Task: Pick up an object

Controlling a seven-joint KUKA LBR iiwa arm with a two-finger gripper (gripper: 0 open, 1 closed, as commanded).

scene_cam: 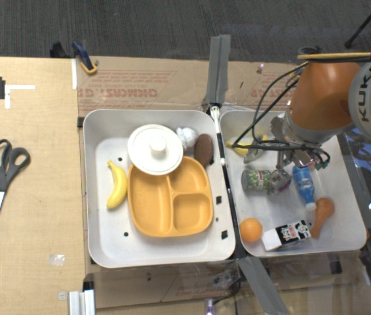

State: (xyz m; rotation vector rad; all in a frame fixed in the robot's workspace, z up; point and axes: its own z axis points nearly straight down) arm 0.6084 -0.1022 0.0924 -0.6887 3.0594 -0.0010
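1. A pair of scissors (3,176) with black handles lies on the wooden bench (35,241), well left of the bins.
2. The left bin (97,241) holds a banana (116,185) by its left wall, just beside a yellow divided tray (171,199).
3. A white round lid (155,149) overlaps the tray's upper edge; a brown object (203,149) sits to its right.
4. In the right bin (349,241), an orange (250,230) and a small black-and-white carton (286,233) rest near the front wall.
5. A green-labelled can (259,180) lies on its side, with the gripper (281,176) at its right end; whether the jaws are apart or together cannot be told.
6. A blue bottle (304,184) lies just right of the gripper, and an orange-brown drumstick-shaped toy (321,215) lies below it.
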